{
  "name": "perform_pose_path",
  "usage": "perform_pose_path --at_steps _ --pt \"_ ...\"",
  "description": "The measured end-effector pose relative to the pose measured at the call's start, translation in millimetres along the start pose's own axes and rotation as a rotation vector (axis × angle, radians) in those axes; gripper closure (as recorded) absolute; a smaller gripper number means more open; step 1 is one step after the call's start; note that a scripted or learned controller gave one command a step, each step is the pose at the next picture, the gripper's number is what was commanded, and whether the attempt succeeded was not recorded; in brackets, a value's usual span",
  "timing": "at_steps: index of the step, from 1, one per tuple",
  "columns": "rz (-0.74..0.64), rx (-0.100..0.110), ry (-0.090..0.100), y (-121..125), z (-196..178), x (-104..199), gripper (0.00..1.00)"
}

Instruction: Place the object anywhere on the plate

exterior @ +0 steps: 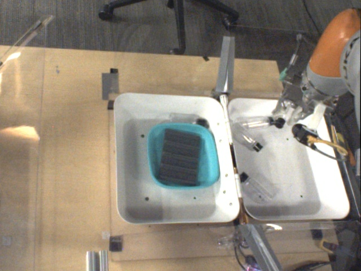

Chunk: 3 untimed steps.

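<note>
We start on the left with the wooden bench [56, 151], which is bare and shiny there. Next comes the left bin [127, 208], white and shallow. A blue plate [212, 165] sits in the middle of this bin. A dark block [180, 156] with ridges lies flat on the plate, inside its rim. It is the thing for the task, and it is on the plate now. Behind the bins, on the carpet, we see the legs of a black chair [175, 4]. A grey metal post [227, 66] stands at the back, where the two bins meet. The right bin [293, 202] touches the left one along its side. A small clear tube [248, 139] with a black end lies near this bin's left wall. Another clear piece [258, 187] lies nearer the front. The gripper [277, 120] is low over the back part of the right bin. We cannot tell if it is spread apart or pressed together, because it is small and blurry. We see nothing held in it. The dark block is well apart from the gripper, off to its left in the other bin. The arm [333, 44], with its orange band, reaches in from the right. A yellow cable [324, 144] loops just beside the gripper.
</note>
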<state>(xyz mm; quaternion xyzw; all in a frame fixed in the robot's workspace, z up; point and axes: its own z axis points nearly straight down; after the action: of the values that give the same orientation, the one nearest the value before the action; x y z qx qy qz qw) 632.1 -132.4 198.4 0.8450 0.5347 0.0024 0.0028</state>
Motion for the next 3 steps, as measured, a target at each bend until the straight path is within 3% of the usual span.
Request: perform_pose_path --at_steps 1,2,3 --pt "0.000 0.000 0.000 0.1 -0.1 -0.1 0.00" --pt "0.022 -0.002 0.000 -28.8 -51.3 -69.3 0.00" --pt "0.096 -0.004 0.000 -80.3 -137.3 -83.3 0.00"
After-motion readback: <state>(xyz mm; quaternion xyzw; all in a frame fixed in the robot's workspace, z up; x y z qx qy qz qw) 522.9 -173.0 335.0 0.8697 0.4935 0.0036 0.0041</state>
